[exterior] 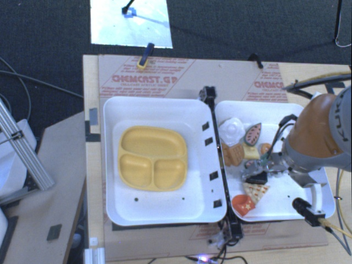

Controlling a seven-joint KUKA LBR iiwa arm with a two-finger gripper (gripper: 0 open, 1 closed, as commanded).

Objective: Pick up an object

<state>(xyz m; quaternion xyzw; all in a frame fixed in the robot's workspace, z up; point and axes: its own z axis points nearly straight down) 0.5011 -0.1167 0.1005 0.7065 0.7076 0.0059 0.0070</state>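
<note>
The right bin (286,199) holds several toy foods. Along its left side lie a white cup (231,130), a watermelon slice (253,133), a brown waffle piece (234,154), a yellow cheese block (251,152) and a small orange piece (265,148). Nearer the front lie a pizza slice (256,191) and a red piece with a star (243,205). My gripper (256,175) reaches in from the right and sits low over the bin, just above the pizza slice and below the cheese block. Nothing shows between its tips.
The left bin (118,120) holds a yellow divided plate (153,157). A black divider rail (215,147) runs between the bins. The arm's grey and orange body (319,136) covers the right bin's right part. A yellow-and-blue tool (145,56) lies on the board behind.
</note>
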